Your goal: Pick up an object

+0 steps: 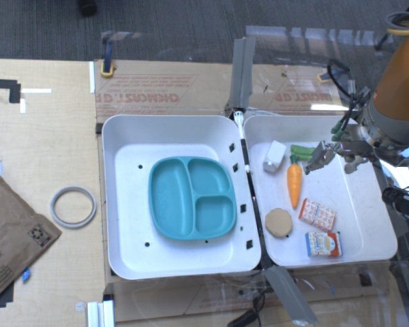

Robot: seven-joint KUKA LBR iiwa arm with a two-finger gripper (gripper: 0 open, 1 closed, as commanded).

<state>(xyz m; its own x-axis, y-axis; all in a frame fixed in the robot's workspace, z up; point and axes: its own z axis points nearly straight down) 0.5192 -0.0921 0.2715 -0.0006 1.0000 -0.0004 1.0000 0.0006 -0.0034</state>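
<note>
My gripper (335, 162) hangs over the back of the right bin (368, 251), its two dark fingers spread apart and open, with nothing between them. Just left of its left finger lie a green item (300, 151) and an orange carrot (294, 182), pointing toward the front. A white block (275, 155) sits further left by the bin's wall. In front of the carrot are a round tan cookie (279, 223), a red and white packet (317, 214) and a small carton (324, 244).
The left bin (123, 251) holds a teal divided plate (192, 197). A grey divider bar (243, 73) stands behind the two bins. On the wooden bench to the left lie a tape ring (73, 206) and a cardboard box (10, 240).
</note>
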